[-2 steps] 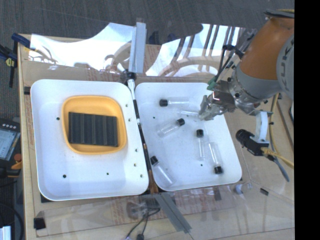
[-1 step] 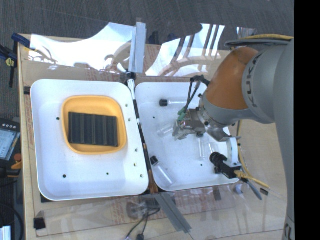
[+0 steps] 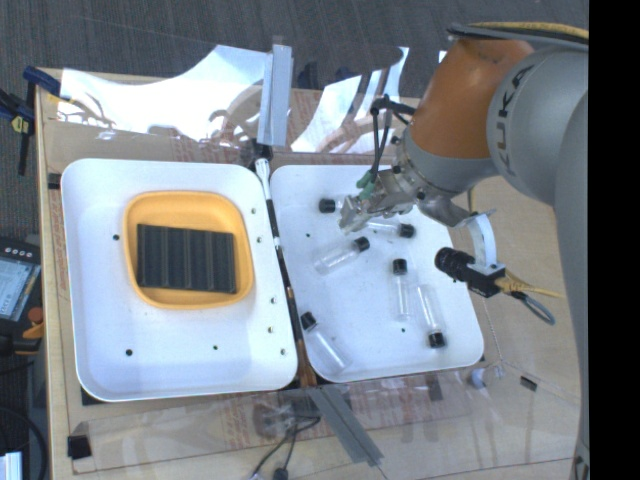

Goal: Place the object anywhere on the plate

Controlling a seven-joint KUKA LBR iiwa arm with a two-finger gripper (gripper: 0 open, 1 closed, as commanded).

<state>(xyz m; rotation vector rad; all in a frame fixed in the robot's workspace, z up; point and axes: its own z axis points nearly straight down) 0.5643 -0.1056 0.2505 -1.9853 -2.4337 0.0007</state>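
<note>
A yellow plate (image 3: 150, 218) with a dark ribbed centre lies in the left bin (image 3: 90, 338). Several clear tubes with black caps lie scattered in the right bin (image 3: 300, 198): one (image 3: 341, 254) near the middle, two (image 3: 402, 290) side by side lower right, one (image 3: 321, 341) at the bottom left. My gripper (image 3: 362, 211) hangs low over the upper middle of the right bin, just above the middle tube. A capped tube (image 3: 388, 230) lies right under it. I cannot make out how the fingers stand.
A loose black cap (image 3: 327, 205) lies left of the gripper. The grey arm with its orange band (image 3: 470, 98) covers the right bin's upper right corner. A metal divider (image 3: 272, 238) separates the bins. Crumpled plastic sheeting (image 3: 200, 88) lies behind them.
</note>
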